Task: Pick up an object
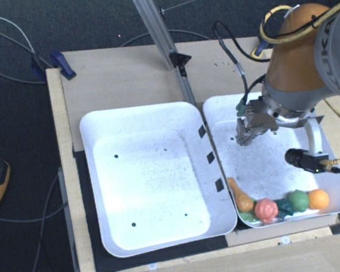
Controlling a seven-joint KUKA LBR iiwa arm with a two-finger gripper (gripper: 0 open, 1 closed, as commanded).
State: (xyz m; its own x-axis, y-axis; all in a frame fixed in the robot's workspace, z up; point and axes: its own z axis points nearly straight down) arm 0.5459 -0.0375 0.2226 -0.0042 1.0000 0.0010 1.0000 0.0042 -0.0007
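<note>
Gripper [244,136]: over right bin [266,169], upper part; nothing visibly held. Toys [266,209]: clustered along that bin's near wall, well apart. Step: approach. Next: travel toward cluster, descend onto one.

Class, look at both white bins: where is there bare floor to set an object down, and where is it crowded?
The left bin has bare floor from wall to wall. In the right bin, bare floor lies between the gripper and the near wall. Crowded: the near wall, lined by the carrot, pink ball, green ball and orange ball.
</note>
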